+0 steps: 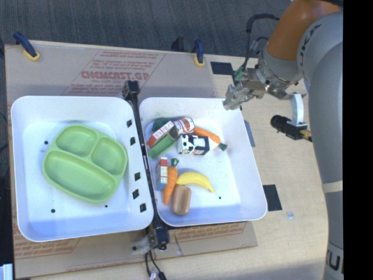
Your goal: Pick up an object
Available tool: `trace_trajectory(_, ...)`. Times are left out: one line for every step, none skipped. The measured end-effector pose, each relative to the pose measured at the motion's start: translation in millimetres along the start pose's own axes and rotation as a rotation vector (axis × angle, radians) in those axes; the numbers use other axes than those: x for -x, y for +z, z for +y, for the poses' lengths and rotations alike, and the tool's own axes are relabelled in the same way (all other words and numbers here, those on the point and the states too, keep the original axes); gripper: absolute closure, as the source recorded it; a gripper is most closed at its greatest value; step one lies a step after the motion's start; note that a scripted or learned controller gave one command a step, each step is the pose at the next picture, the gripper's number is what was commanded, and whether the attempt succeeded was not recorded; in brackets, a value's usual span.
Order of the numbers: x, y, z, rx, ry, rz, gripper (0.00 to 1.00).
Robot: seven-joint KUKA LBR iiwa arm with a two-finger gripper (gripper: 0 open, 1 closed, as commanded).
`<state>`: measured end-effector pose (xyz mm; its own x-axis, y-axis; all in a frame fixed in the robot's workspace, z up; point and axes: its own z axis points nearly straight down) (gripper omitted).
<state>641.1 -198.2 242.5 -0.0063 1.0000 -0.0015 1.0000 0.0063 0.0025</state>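
The right bin (pixel 247 174) holds a pile of toy food: a yellow banana (pixel 196 181), a brown sausage-like piece (pixel 181 200), two carrots (pixel 169 185) (pixel 207 135), a black-and-white carton (pixel 193 146), a green packet (pixel 161 145), a red can (pixel 184 125) and a small orange box (pixel 164 170). My gripper (pixel 234 96) hangs above the bin's far right corner, off to the upper right of the pile. Nothing shows between its fingers.
The left bin (pixel 26 174) carries a green divided plate (pixel 85 161). A black divider (pixel 137 139) runs between the bins. Both rest on a cardboard sheet (pixel 116 69) held by blue clamps (pixel 26 46) (pixel 199 52). My arm (pixel 317 63) fills the right side.
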Motion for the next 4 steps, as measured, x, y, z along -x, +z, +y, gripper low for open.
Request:
trace_trajectory(-0.4,1.1,-0.4,-0.002,0.0,0.001,0.0)
trace_trajectory(-27.8,138.3,-70.3,-0.004,0.002,0.003,0.0)
trace_trajectory(-28.4,128.7,-70.5,-0.007,-0.002,0.004,1.0)
trace_trajectory(13.1,16.1,-127.2,0.0,0.002,-0.001,1.0)
